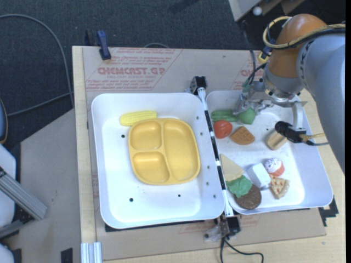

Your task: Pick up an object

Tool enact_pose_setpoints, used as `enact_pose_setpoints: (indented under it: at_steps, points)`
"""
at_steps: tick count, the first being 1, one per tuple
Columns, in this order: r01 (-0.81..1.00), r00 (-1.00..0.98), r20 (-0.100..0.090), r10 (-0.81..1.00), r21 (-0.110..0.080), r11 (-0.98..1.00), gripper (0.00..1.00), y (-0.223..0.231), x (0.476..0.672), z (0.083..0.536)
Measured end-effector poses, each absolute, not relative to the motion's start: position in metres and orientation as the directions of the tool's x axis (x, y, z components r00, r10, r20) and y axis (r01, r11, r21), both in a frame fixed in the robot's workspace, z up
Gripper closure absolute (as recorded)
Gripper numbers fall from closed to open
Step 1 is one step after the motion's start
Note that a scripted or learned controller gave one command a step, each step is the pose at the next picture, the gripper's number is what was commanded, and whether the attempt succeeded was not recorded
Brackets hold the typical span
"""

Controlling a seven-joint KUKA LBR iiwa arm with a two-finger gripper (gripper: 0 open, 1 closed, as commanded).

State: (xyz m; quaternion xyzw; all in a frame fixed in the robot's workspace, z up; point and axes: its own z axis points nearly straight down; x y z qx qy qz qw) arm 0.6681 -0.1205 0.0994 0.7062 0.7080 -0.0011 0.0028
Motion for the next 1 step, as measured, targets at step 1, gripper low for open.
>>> enact_pose_setpoints:
  at_steps: [1]
  points:
    - [1.0, -0.002, 0.001, 1.0, 0.002, 0.002, 1.0, -0.0543, 0.6365, 0.1856]
